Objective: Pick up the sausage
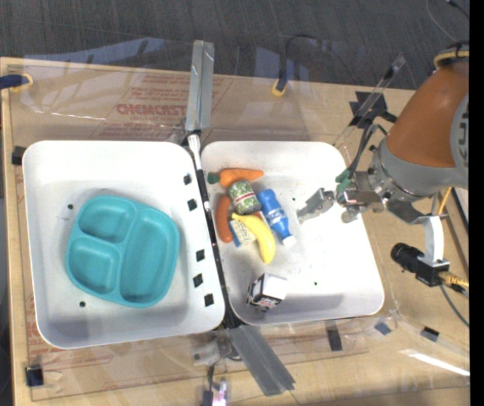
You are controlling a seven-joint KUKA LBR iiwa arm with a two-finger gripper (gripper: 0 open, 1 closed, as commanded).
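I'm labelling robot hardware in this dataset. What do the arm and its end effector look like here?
The arm is bulky and rounded, with a broad orange band above a grey wrist section. The end effector is a slim grey metal piece projecting from a darker wrist block. Thin black cables run beside the wrist.

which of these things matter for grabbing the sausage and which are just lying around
For the job:
sausage, in the right bin by its left wall
gripper, over the right bin, apart from the pile

Just lying about:
carrot
can
blue bottle
banana
small box
teal plate in the left bin
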